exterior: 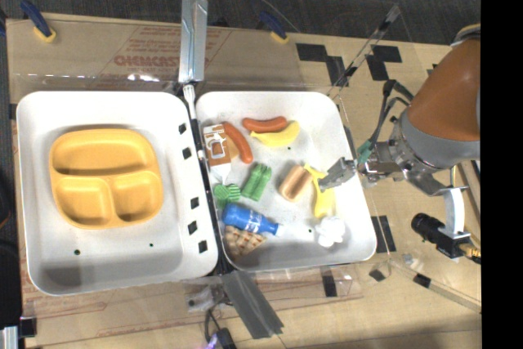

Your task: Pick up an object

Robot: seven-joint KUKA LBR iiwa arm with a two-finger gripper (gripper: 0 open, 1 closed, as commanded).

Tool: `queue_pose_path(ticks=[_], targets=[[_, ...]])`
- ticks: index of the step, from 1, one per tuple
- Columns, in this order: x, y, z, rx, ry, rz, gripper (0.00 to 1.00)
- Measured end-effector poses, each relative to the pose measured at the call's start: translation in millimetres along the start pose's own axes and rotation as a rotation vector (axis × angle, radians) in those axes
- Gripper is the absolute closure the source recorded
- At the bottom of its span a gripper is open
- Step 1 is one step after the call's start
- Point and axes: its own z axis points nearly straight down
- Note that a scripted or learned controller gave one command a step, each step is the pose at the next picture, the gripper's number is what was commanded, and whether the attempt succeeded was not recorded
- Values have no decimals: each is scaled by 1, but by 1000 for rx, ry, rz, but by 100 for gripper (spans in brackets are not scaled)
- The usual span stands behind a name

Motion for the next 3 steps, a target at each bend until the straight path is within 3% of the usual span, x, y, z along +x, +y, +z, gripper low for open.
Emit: queue_pose_path(ticks=[1, 2, 3], targets=[[-1, 47, 147, -9, 0, -60, 0], [2, 131, 151, -11, 16, 218, 0], [14, 74, 159, 1, 5, 183, 0]])
